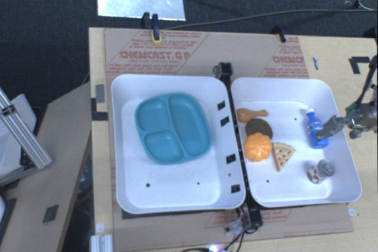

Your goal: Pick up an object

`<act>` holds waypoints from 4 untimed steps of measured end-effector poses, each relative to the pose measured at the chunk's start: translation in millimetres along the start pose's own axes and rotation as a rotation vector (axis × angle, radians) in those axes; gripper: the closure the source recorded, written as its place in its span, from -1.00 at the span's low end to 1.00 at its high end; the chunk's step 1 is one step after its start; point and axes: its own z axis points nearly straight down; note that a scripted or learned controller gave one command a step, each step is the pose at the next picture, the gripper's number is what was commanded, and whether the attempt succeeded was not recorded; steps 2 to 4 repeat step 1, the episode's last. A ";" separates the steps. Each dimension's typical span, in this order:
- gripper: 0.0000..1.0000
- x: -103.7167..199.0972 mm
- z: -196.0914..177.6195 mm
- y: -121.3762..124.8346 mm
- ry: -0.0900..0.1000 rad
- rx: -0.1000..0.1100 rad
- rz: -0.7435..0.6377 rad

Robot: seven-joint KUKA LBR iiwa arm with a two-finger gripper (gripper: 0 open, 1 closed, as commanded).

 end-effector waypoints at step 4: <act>-1.00 8.3 56.4 5.8 0.002 0.005 0.001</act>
